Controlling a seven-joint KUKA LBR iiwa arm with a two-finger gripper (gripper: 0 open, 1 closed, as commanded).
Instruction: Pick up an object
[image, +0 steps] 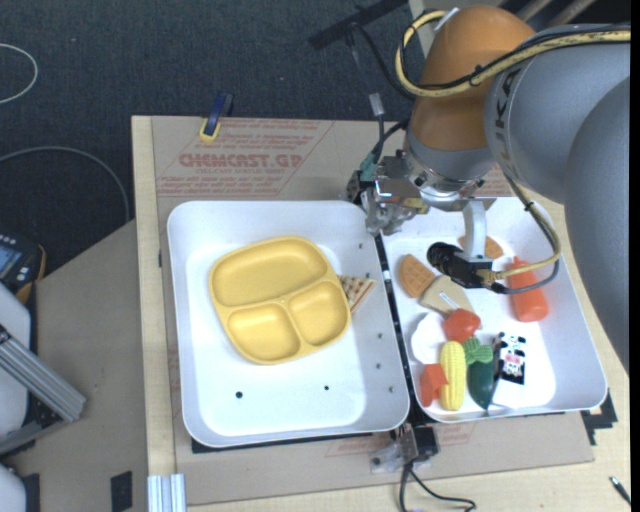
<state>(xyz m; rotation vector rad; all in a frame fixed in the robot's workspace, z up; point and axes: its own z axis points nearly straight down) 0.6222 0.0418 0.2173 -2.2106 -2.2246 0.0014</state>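
Observation:
My gripper (380, 212) hangs over the far end of the wall between the two bins, under the grey wrist with the orange band. Nothing shows in it. In the right bin (580, 350) lie a tan bread piece (415, 272), a pale wedge (441, 294), a red tomato (461, 324), an orange-red piece (530, 300), a yellow corn cob (452, 372), a green pepper (482, 376) and a small black-and-white toy (512, 358). The nearest of them, the bread piece, lies a little in front and to the right of the gripper.
The left bin (190, 300) holds a yellow divided plate (278, 298) and a small waffle-patterned piece (356, 290) by its right wall. The arm covers the far right corner of the right bin. A blue and yellow clip (213, 118) lies on the cardboard behind the bins.

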